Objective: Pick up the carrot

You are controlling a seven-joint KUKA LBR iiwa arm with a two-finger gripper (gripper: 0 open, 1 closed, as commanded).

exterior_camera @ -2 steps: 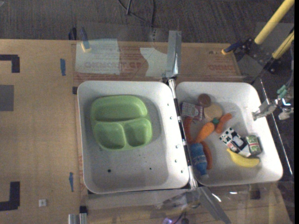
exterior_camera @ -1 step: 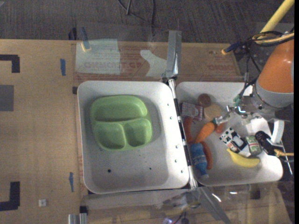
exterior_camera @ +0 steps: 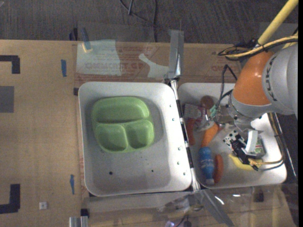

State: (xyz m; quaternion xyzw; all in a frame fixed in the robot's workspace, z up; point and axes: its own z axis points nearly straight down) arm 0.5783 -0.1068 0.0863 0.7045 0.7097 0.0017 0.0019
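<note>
The carrot (exterior_camera: 209, 135) is a short orange cone lying at a slant in the right bin (exterior_camera: 277, 176), left of the bin's middle. My gripper (exterior_camera: 214, 118) hangs just over the carrot's upper, thicker end, reaching in from the right below the arm's orange band (exterior_camera: 252, 86). The gripper's dark body covers the spot where it meets the carrot, so contact is unclear.
Around the carrot lie a red stick-shaped item (exterior_camera: 190, 129), a blue bottle (exterior_camera: 205, 162), an orange-red sausage (exterior_camera: 218, 169), a banana (exterior_camera: 242, 162), a die (exterior_camera: 231, 139), a white-green box (exterior_camera: 256, 144) and a brown round item (exterior_camera: 207, 100). The left bin (exterior_camera: 142, 174) holds a green divided plate (exterior_camera: 124, 123).
</note>
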